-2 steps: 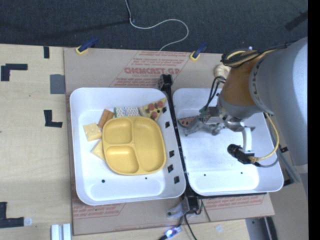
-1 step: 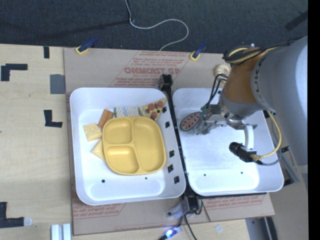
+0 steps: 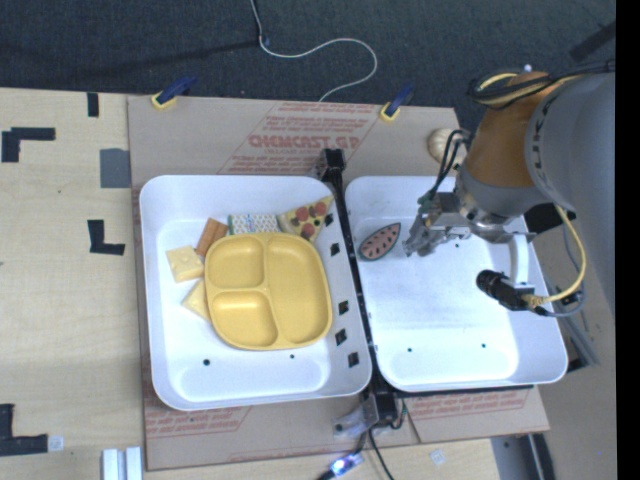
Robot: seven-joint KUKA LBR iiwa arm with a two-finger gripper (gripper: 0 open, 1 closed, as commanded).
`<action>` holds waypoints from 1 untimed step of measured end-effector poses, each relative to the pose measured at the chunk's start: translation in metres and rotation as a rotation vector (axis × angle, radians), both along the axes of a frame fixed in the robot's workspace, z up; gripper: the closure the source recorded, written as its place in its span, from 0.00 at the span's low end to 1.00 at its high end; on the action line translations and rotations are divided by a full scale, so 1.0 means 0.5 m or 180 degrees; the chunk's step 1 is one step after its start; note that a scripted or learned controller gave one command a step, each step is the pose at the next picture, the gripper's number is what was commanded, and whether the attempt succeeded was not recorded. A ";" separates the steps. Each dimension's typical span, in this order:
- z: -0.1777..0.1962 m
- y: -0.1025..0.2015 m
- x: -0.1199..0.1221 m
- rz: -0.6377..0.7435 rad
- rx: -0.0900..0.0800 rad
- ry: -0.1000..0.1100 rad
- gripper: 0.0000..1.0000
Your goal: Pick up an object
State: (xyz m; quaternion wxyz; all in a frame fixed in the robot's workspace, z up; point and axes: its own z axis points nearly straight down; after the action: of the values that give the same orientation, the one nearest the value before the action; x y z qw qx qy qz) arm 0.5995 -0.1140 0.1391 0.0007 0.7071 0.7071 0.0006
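Camera view puts the arm [image 3: 540, 148] at the right of the frame, reaching down into the right bin [image 3: 460, 353]. Its gripper [image 3: 428, 233] hangs near the upper left of that bin, just to the right of a small brown oval object [image 3: 379, 241] that lies close against the divider between the two bins. You cannot tell from this angle whether the claw is spread or closed; the tips blur into the wrist hardware. Nothing is visibly held between them, so count the pick as not yet done.

By my judgement you are at the approach: the gripper sits beside the brown piece rather than over it, and closing, lifting and clearing the bin all remain.

Counting what is there: two white bins side by side. The right one holds one object, the brown oval. The left bin [image 3: 170, 368] holds one yellow divided plate [image 3: 268, 290] in the middle of the frame, with a cluster of small flat pieces along its upper and left edges: two pale yellow pieces [image 3: 186, 263] at its left, one orange-brown piece [image 3: 210, 234], one speckled strip [image 3: 252, 223], and one colourful piece [image 3: 310, 216] near the divider. Several tuck under the plate, so that count may fall short.
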 end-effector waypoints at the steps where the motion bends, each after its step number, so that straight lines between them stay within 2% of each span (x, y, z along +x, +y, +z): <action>1: 0.104 0.001 -0.018 0.0003 0.0000 -0.0005 1.00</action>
State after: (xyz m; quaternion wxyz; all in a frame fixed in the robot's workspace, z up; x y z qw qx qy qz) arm 0.5903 -0.1137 0.1910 0.0013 0.7067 0.7075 0.0012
